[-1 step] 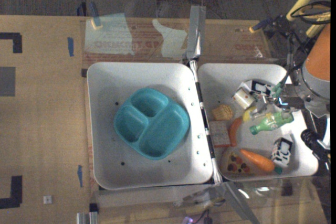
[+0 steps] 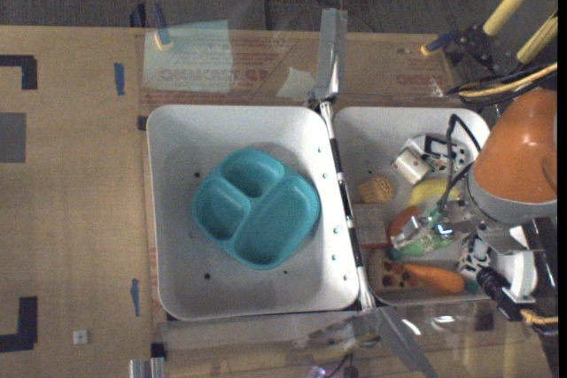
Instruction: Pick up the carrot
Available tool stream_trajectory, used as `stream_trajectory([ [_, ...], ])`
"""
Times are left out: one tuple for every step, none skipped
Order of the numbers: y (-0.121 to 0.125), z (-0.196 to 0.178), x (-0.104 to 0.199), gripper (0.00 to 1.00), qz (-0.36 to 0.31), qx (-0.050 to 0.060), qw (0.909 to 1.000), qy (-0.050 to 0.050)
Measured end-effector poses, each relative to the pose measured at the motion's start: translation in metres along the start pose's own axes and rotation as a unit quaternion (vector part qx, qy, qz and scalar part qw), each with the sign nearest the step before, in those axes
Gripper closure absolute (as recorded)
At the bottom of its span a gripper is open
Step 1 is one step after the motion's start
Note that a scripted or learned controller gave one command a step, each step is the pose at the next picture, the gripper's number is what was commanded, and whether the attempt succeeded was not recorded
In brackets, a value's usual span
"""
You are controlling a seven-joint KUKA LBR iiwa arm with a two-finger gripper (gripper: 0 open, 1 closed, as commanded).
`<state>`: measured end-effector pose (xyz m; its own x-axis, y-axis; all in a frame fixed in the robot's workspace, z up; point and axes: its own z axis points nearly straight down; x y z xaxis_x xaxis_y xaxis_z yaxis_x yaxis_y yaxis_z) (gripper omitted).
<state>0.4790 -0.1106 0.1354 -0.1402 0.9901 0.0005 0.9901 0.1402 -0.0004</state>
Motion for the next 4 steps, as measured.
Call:
stream_trajectory([
  [-0.001,0.024,-0.01,0.0,-0.213,-0.001,0.9771,0.0],
  [-0.007,-0.053,-0.061,0.0,-0.313,-0.002,0.9497,-0.002],
  [-0.002,0.045,-0.044,0.0,-0.32,-0.006,0.9473,-0.005],
  [-0.002,0.045,-0.044,0.0,-0.32,-0.006,0.9474,-0.005],
])
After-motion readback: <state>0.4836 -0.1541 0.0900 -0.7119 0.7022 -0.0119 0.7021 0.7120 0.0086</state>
